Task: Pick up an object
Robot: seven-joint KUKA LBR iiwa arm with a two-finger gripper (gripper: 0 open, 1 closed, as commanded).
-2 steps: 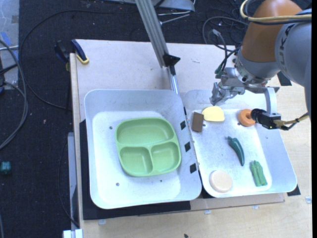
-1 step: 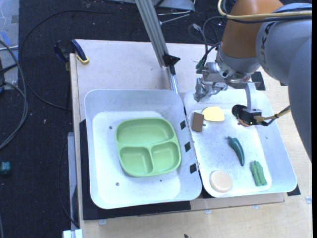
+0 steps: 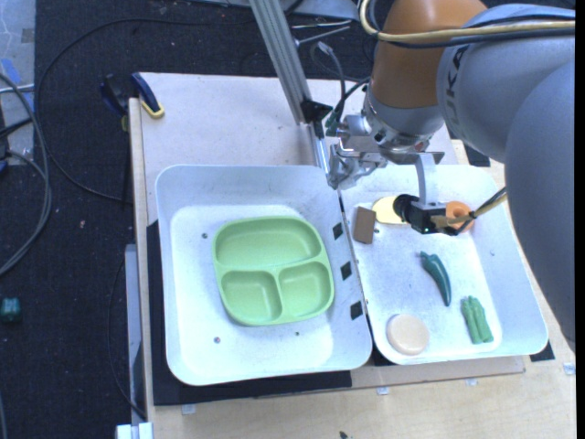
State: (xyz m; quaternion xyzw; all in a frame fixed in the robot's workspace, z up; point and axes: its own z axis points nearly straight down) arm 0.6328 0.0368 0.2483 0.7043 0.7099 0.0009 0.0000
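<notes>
Gripper (image 3: 340,174) at right bin (image 3: 402,277) far corner, brown block (image 3: 364,225) near, apart

Both bins are white: the left bin (image 3: 183,245) carries a few dark specks, and the right bin (image 3: 512,282) is plain. The divided plate (image 3: 272,270) at centre left is pale lime green all over. At centre right lie a brown block (image 3: 364,225) and a yellow piece (image 3: 388,209). Lower right there is a dark green pepper (image 3: 436,275), a brighter green bean bundle (image 3: 475,320) and a cream disc (image 3: 408,333). Small black tabs (image 3: 346,270) dot the seam between the bins. The tabletop (image 3: 219,117) is pale beige. The arm (image 3: 521,71) is grey with an orange band (image 3: 420,35) — the end effector (image 3: 340,176) is silvery metal. The clamp (image 3: 146,97) at upper left is blue and yellow.
</notes>
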